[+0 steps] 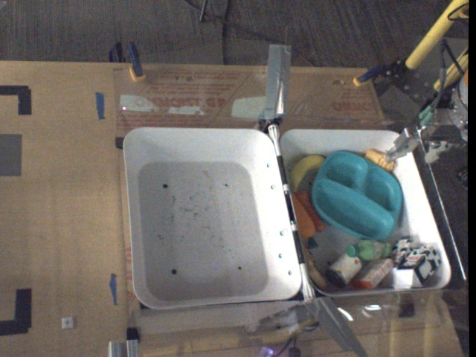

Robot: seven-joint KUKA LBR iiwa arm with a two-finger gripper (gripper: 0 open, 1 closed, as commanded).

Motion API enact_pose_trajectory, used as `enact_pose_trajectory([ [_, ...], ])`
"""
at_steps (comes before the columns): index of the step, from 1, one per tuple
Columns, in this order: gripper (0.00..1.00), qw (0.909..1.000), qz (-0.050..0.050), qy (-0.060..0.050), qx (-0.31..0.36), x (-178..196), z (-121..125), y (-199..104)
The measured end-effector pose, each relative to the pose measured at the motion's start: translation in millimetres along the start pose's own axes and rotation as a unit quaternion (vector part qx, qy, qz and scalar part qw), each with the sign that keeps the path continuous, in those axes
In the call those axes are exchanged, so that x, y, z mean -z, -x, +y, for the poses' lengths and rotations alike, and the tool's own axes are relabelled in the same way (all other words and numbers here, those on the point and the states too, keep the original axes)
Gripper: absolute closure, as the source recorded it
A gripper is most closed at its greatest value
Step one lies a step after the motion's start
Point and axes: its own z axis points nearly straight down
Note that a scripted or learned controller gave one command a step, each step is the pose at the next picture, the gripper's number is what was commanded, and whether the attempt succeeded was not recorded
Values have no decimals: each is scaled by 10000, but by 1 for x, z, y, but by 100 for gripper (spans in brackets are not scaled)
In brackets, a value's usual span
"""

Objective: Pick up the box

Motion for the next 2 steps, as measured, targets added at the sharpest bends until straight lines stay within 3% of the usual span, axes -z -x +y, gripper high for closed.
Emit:
enact_pose_trajectory([
  [1, 0, 9999, 35, -25, -100, -122, -75, 7],
  [2, 0, 9999, -84, 114, 99, -144, -117, -94],
])
